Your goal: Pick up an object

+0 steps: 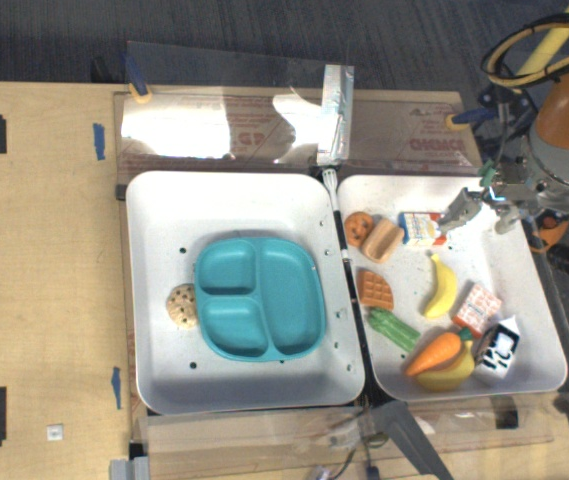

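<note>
Overhead, two shallow white bins are shown side by side on the bench. The left bin [154, 268] carries a teal divided plate [261, 298] with a cookie [182, 305] touching its left rim. The right bin [534, 298] holds the candidate objects, heaped loosely as for random picking: a doughnut [358, 228], a hot dog bun [382, 239], a small carton [419, 228], a waffle [375, 290], a green pepper [394, 328], a banana [443, 286], a carrot [434, 353] lying on a lemon [452, 372], a pink packet [476, 308] and a black-and-white box [499, 347]. The tool [479, 208] is seen over the far right part of this bin, just beside the carton, its fingers spread apart with nothing between them; a descent onto the carton is judged the likeliest step. Red lettering on the cardboard [404, 138] behind the bins is too blurred to be read, as is the print on the carton and packet.
</note>
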Controlling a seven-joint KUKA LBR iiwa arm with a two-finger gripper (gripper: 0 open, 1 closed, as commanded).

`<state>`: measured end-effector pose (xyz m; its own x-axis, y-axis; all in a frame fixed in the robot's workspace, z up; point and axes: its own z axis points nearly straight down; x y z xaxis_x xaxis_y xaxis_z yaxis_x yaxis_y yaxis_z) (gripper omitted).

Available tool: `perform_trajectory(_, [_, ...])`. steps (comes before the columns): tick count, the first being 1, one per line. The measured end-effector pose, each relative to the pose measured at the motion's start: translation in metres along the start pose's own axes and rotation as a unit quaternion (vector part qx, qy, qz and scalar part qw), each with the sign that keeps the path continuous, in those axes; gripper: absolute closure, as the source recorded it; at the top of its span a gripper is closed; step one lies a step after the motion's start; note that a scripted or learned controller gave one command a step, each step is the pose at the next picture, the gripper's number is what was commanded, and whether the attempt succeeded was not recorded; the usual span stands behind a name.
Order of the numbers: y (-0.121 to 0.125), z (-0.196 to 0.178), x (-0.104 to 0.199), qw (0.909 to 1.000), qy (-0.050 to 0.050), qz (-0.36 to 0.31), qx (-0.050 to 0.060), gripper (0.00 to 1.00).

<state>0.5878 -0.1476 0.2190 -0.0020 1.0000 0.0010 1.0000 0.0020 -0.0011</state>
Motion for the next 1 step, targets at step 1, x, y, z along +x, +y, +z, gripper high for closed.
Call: perform_trajectory(1, [-0.0436,0.1098,-0.0078,0.9999,0.0,-0.011,0.0,0.0])
